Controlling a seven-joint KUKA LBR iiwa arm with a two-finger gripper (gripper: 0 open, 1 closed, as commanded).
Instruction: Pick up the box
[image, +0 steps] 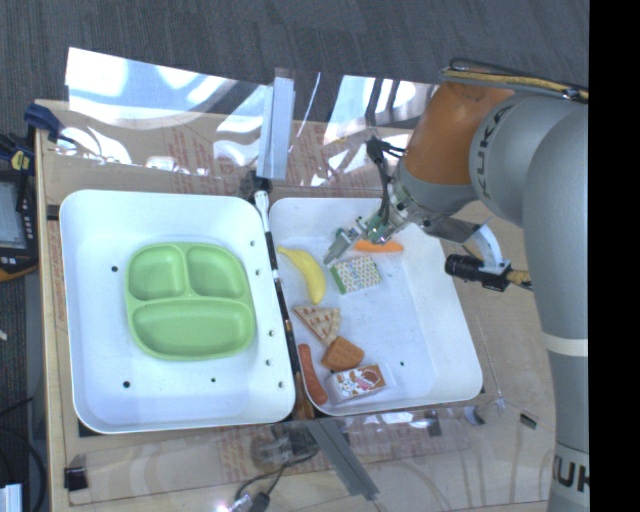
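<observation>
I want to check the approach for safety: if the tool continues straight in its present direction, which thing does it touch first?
Probably the patterned box, lying just beyond the tool; the banana is further left. Depth is unclear.

Bright even light, glare on rear panel (200, 95)

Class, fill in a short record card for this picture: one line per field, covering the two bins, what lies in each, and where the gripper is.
left bin: holds a green divided plate
right bin: banana, patterned box, carrot, sandwich piece, sausage, small carton
gripper: low over the right bin's far end, beside the patterned box
arm: reaches in from the right
</observation>
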